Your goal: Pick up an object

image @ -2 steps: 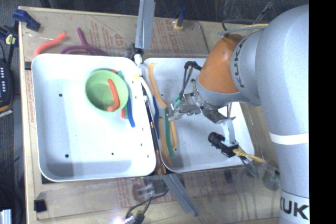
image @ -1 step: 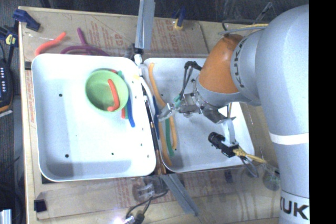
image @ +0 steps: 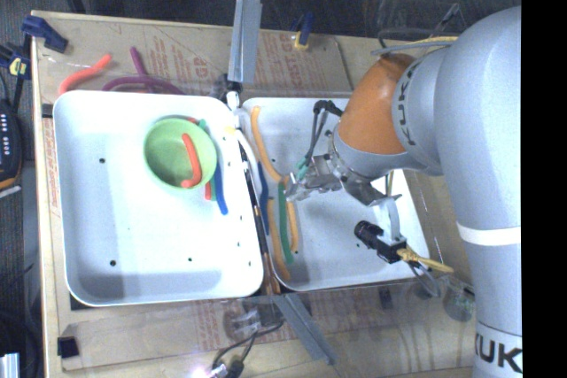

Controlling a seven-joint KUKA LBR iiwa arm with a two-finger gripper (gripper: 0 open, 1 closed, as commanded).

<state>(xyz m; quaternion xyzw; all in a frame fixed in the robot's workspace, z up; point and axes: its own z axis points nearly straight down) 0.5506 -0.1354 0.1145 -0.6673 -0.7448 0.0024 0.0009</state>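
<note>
Pincer (image: 297,184) sits low at the left side of the right bin (image: 354,279), over the long orange and green strips (image: 285,226) lying along that bin's left wall; whether it is apart or together, cannot tell. Green bowl (image: 177,150) with red piece sits in left bin (image: 106,235), well apart. Risk, as judged: strips hug the wall, so a grab may scrape the rim or slip off the thin, flat pieces.
</note>
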